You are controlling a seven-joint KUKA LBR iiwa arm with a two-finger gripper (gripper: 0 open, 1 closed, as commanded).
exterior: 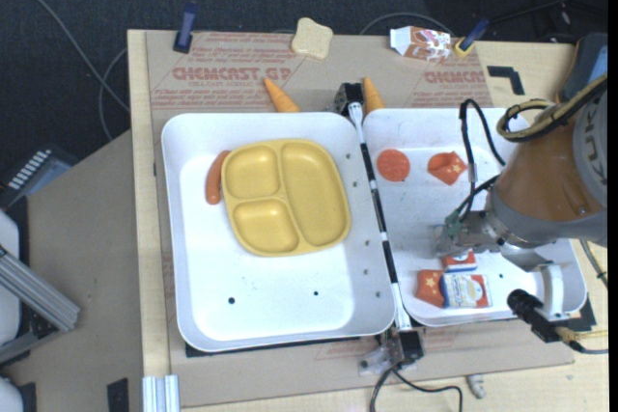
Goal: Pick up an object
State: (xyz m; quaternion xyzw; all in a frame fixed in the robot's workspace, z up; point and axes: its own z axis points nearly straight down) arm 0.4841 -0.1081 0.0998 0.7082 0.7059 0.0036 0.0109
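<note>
Located at the 4 o'clock side of the bench: gripper (460, 236), lowered into the right bin (415, 198) from the 3 o'clock edge. Positioned directly above a small red-and-white carton (454, 288) lying flat near the bin's 6 o'clock wall. Opening of the tool: cannot tell, since the wrist hides it. No object visibly clamped.

Other candidates in the right bin: a round red slice (392, 165) and a red wedge (447, 168), side by side toward 12 o'clock, well apart from the gripper.

In the left bin (193, 236): a yellow divided plate (286, 196) at centre, with a sausage (214, 178) touching its 9 o'clock rim.

Outside the bins, at 12 o'clock on the board: two carrots (281, 96), a bread slice (312, 38).

Progress, as judged: approach done; grasp unconfirmed; lift not yet done. Carton appears resting on the bin floor. Remaining: close on the carton, raise clear of the bin.
</note>
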